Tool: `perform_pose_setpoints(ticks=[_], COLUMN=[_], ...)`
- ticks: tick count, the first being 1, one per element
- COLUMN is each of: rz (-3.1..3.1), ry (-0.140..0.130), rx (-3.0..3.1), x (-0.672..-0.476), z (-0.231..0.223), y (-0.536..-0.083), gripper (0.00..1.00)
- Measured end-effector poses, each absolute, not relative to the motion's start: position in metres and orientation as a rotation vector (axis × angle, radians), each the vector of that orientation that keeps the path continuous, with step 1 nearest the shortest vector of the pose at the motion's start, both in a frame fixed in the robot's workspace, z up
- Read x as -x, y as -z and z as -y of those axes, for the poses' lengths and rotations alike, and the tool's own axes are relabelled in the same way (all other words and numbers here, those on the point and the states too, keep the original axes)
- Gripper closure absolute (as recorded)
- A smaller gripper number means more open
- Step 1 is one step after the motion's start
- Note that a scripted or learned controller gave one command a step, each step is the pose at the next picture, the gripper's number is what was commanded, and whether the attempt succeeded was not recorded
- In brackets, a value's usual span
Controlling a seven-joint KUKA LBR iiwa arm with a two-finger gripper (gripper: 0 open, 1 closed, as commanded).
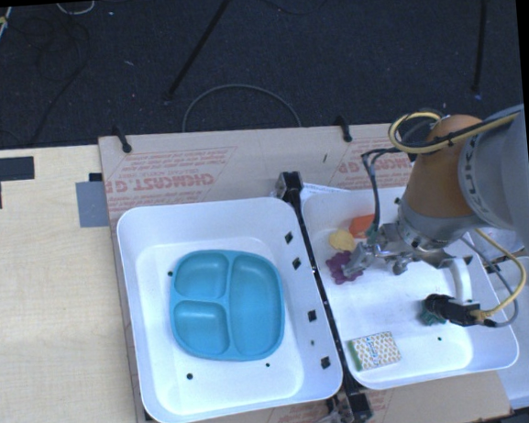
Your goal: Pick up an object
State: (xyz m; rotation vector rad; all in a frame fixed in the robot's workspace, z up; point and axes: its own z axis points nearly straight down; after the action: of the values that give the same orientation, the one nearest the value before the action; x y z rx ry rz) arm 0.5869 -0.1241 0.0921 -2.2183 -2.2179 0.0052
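In the right bin (425,367), a purple toy (339,267) lies near the left wall. A yellow piece (342,240) rests just above it, and an orange-red piece (362,224) sits beside that. A small patterned packet (374,350) lies flat near the front edge. My gripper (368,255) is low over the bin, right beside the purple toy on its right, and the wrist hides part of the orange-red piece. Nothing visibly hangs from the gripper.
The left bin (147,235) holds a blue divided plate (227,303). A black divider (311,285) runs between the two bins. The grey arm with its orange band (446,181) covers the right bin's upper right corner.
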Motion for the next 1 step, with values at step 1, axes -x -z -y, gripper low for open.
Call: perform_pose_setpoints(ticks=[1], rz=[2.216], ry=[-0.004], rx=[2.222], x=[-0.5874], z=[0.1253], y=[-0.1048], gripper=[1.00])
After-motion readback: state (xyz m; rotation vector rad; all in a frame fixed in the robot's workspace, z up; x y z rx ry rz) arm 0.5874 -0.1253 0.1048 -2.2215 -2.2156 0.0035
